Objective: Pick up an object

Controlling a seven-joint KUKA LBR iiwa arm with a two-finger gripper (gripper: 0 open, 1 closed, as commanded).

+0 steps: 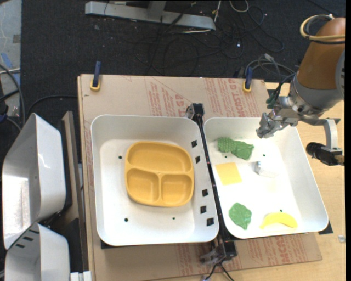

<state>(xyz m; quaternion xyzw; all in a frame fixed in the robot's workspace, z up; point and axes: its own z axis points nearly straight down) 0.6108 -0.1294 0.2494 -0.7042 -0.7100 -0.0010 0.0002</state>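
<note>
Nothing had been lifted: every object lay in the right bin (307, 181). Nearest the gripper (265, 130), which hovered over the bin's far edge, was the green leafy piece (235, 146), just below and left. Whether it was open or closed I could not tell.

Board (164, 96) is brown cardboard and carries both bins. Blue-and-yellow clamps sit on its far edge: one at the far left corner (96, 77), one right of centre (247, 77). Left bin (104, 181) and right bin (307, 175) touch along a seam lined with black clips (204, 192). Yellow divided plate (160, 173) lies flat mid left bin. Spare white tubs (30, 170) are stacked off the board's left edge. Cables (181, 49) and a grey bar (148, 15) lie on the dark floor beyond the far edge.
</note>
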